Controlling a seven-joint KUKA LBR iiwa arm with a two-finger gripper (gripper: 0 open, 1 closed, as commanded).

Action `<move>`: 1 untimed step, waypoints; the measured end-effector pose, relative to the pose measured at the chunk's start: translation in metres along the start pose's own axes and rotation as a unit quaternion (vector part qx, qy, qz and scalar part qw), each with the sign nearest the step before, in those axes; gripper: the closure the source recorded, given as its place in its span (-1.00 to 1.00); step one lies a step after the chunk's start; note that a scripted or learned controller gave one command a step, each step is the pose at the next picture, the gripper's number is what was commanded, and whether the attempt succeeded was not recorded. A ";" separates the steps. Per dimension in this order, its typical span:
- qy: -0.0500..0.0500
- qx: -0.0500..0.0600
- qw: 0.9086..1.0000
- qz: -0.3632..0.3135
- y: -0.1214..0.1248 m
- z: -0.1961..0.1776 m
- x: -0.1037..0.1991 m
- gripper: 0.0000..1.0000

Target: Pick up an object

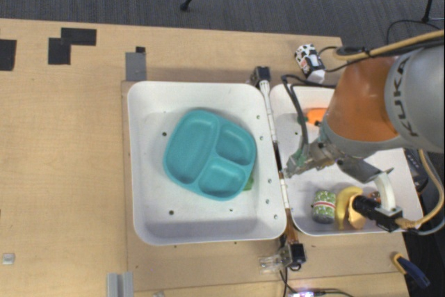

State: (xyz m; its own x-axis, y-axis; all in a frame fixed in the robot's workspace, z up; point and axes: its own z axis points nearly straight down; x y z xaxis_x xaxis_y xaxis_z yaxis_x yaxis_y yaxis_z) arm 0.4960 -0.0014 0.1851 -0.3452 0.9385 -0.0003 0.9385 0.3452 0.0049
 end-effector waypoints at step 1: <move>0.000 0.001 1.000 0.001 -0.001 0.000 -0.001 -1.00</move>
State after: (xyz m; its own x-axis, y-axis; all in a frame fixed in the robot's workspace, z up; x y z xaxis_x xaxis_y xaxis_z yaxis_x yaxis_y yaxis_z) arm 0.4956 -0.0025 0.1846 -0.3433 0.9392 -0.0010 0.9392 0.3433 0.0036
